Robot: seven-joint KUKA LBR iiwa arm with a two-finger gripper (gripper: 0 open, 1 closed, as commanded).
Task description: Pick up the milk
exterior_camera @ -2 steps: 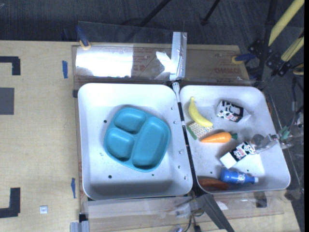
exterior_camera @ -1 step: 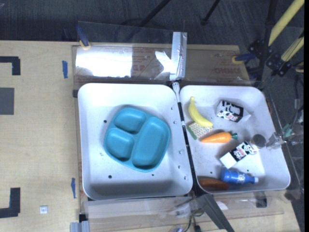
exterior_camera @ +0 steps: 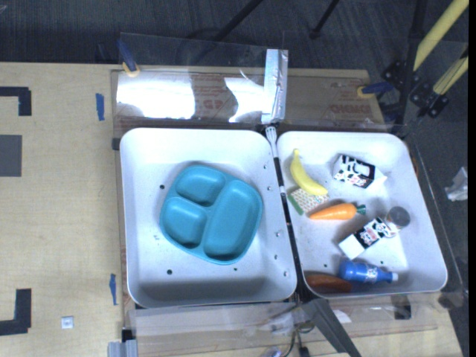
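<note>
Milk carton [exterior_camera: 370, 236] laid on side in right bin [exterior_camera: 424, 199], between carrot [exterior_camera: 332, 212] and blue bottle [exterior_camera: 367, 274]. Second cow-patterned carton [exterior_camera: 352, 170] near banana [exterior_camera: 304, 174]. Hand state cannot be told. Pick not yet begun.

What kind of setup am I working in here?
Probably a lab test bench: two white bins on a plywood top, toy food such as a banana and carrot, and stand legs behind.

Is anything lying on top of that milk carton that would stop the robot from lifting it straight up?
Nothing visible does. The milk carton lies uncovered in the right bin, open from above. The carrot and the blue bottle lie close beside it, and a second cow-patterned carton sits farther back.
</note>
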